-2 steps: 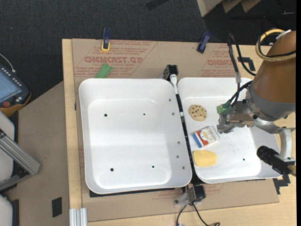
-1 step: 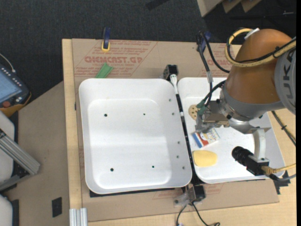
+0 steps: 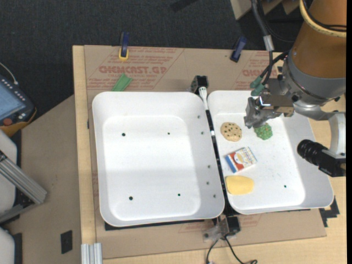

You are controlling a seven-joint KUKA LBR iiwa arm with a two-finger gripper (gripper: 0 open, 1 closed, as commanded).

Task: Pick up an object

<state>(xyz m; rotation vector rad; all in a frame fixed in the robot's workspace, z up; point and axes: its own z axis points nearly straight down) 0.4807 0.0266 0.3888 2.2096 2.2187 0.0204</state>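
The right bin (image 3: 308, 191) holds a round brown cookie (image 3: 231, 131), a small red, white and blue packet (image 3: 241, 159), a yellow lemon-like piece (image 3: 240, 185) and a green knobbly object (image 3: 264, 131). My gripper (image 3: 256, 120) hangs low over the upper middle of this bin, just right of the cookie and directly up-left of the green object, whose top edge it partly covers. Whether anything sits between the fingertips is hidden by the gripper body.
The left bin (image 3: 99, 147) lies beside the right one, with black clamps at the joint. A black cylindrical fixture (image 3: 312, 153) juts in over the right bin's right edge. A blue clip (image 3: 238, 47), a yellow clip (image 3: 124, 53) and a green tag (image 3: 121, 82) rest on the cardboard behind.
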